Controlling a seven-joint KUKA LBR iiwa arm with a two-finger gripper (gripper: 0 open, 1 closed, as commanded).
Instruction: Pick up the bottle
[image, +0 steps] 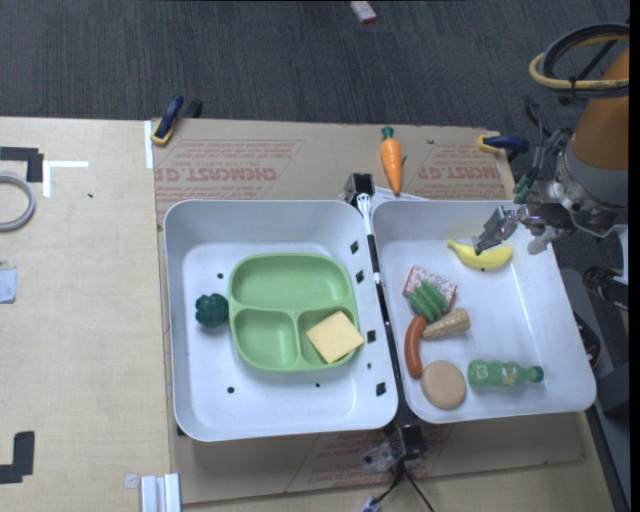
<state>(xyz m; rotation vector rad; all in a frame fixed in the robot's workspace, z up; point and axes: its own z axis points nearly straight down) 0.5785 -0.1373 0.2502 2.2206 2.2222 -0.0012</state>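
The bottle (505, 374) is green and clear with a label. It lies on its side in the right bin (560, 300), near that bin's front right corner, cap pointing right. My gripper (508, 232) hangs over the back right of the same bin, right beside a yellow banana (480, 254). It is well behind the bottle and apart from it. Nothing of the bottle is hidden.
In the right bin lie a round bun (443, 384) left of the bottle, a sausage (413, 346), a cone (447, 323), a green vegetable (430, 299) on a red-white packet. The left bin (190, 380) holds a green divided tray (290, 310) with a cheese block (334, 337) and a broccoli (211, 310). A carrot (390, 160) lies behind the bins.
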